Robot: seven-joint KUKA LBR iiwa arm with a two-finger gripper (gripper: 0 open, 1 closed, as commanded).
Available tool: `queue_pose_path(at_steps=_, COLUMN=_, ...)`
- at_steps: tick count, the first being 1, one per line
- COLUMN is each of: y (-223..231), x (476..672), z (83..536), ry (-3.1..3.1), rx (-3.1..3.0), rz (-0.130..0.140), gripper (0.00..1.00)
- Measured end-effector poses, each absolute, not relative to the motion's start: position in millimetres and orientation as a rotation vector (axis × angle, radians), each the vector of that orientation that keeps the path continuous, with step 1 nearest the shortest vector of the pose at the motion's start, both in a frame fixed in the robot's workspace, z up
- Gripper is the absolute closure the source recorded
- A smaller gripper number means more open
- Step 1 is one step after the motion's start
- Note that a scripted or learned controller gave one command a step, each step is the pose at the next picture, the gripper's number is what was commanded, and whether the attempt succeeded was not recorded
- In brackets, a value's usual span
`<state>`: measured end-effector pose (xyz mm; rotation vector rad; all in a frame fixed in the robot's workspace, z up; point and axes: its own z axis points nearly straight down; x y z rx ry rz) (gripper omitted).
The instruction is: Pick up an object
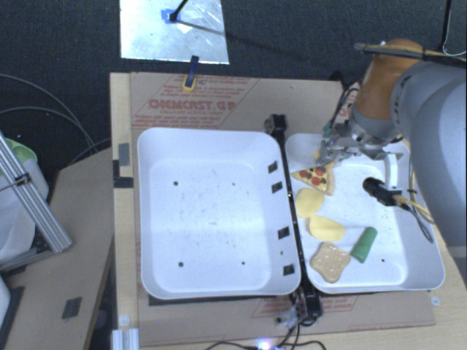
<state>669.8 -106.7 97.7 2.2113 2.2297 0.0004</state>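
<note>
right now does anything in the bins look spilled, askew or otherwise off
Nothing stands out. The toy food lies loose but apart in the right bin: pizza slice, two yellow pieces, bread slice, green cylinder. The gripper sits low at the pizza slice's far end.

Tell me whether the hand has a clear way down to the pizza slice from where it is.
Probably yes. The hand hovers right above the pizza slice in the right bin, and nothing lies on top of the slice; the yellow piece sits just below it.
</note>
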Motion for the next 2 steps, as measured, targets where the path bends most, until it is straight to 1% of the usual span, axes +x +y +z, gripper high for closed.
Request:
queue_pose_path(at_steps=1, y=-106.2, x=670.6, z=97.4, ry=2.229, rx=2.206, rz=0.005, gripper=0.0)
queue_pose_path(at_steps=2, y=-101.4, x=599.6, z=87.4, ry=2.218, rx=2.219, rz=0.004, gripper=0.0)
